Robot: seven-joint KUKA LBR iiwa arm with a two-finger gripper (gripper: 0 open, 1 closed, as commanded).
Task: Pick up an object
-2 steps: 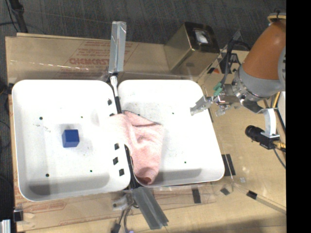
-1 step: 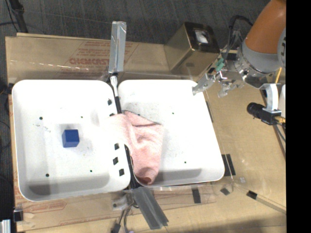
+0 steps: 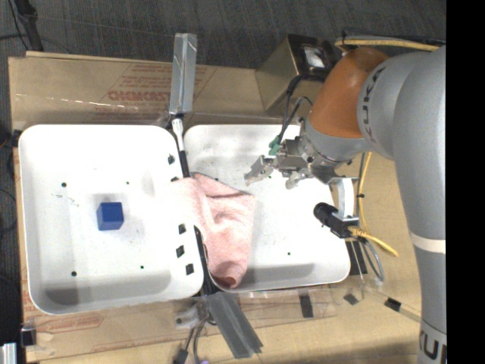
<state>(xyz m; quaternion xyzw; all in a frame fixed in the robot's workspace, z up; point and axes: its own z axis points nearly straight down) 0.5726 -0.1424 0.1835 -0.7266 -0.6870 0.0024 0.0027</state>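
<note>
Camera view: gripper [image 3: 267, 170] over right bin [image 3: 303, 268], jaws open, nothing between them. Pink cloth [image 3: 225, 230] lies just beside. Blue cube [image 3: 110, 215] in left bin [image 3: 45, 203].

A robot test bench in a lab or workshop, not anyone's home.

From where I stand, a heavy grey KUKA arm [image 3: 409, 127] with an orange band reaches over two shallow white bins [image 3: 45, 203] set side by side on flattened cardboard sheets [image 3: 91, 82]. Loose cables [image 3: 371, 237] trail along the right bin's edge, strips of grey tape [image 3: 182, 70] hold the bins together, and dark carpet-like flooring [image 3: 227, 6] runs behind the bench. All of it looks rigged for trials.
</note>
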